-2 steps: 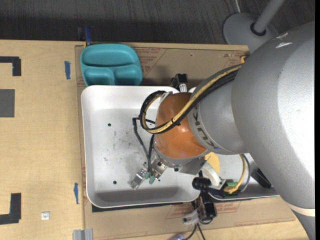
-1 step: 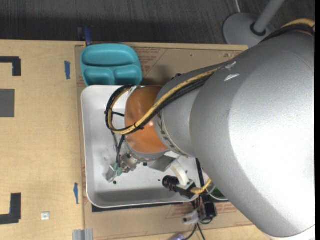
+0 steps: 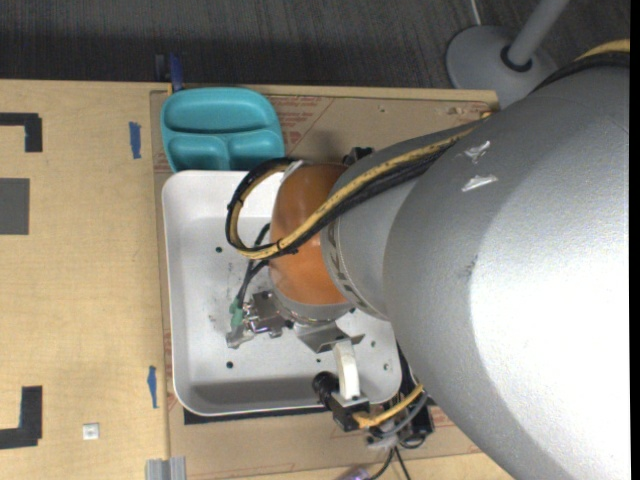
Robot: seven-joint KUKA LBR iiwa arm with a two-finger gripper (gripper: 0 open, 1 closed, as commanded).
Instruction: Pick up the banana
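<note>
My gripper (image 3: 243, 320) hangs low over the middle of the white bin (image 3: 190, 268), close to its floor, with a small green part showing at its tip. The grey arm with its orange band (image 3: 305, 238) reaches in from the right. It covers the bin's right half and everything further right. The bare bin floor left of the gripper shows only small dark specks and scuffs.
A teal moulded tray (image 3: 222, 128) sits just beyond the bin's far rim. Black and yellow cables (image 3: 240, 218) loop off the wrist over the bin. Brown cardboard bench (image 3: 80, 268) lies to the left, with blue tape marks along the bin's edge.
</note>
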